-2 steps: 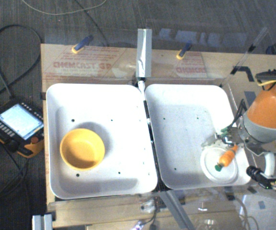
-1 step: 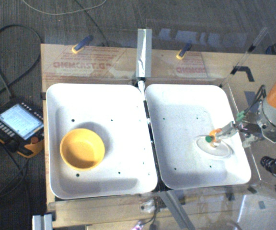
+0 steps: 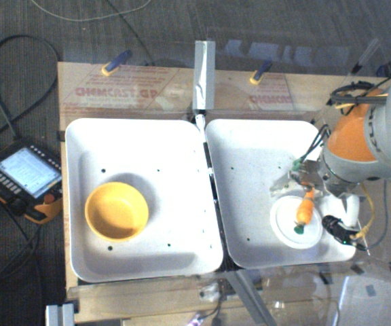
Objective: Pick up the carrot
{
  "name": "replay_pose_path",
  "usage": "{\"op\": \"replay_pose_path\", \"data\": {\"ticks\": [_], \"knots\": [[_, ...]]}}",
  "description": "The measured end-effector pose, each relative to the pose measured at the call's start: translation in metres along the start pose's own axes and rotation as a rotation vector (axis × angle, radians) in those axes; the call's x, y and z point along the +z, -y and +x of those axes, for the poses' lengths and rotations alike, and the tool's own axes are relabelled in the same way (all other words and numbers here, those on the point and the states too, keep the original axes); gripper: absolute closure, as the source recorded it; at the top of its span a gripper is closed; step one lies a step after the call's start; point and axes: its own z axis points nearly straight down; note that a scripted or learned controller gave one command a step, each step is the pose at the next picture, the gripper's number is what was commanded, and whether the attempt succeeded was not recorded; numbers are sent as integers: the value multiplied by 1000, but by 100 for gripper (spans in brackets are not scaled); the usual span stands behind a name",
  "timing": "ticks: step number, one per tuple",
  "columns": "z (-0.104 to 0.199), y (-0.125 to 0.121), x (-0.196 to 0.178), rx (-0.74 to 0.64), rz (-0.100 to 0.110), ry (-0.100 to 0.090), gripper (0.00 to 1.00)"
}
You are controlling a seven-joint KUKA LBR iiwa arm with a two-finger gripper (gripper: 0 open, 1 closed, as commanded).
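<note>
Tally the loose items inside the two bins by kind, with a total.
Yellow bowl: 1, in the left bin
White plate: 1, in the right bin
Carrot: 1, lying on the plate
Total: 3

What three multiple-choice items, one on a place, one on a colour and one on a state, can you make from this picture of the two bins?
1. Where does the carrot lie?
A. in the left bin
B. on the white plate in the right bin
C. on the floor

2. What colour is the bowl in the left bin?
A. yellow
B. blue
C. black

3. How does the bowl stand?
A. upside down
B. on its side
C. upright, its opening upward

Answers:
1 B: the carrot rests across the plate, below the tool.
2 A: the bowl is plainly yellow.
3 C: its inside and rim face the camera.
</note>
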Motion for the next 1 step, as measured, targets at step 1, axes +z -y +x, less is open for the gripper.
{"op": "replay_pose_path", "data": {"ticks": [1], "knots": [[1, 1, -7, -1, 6, 1, 100]]}}
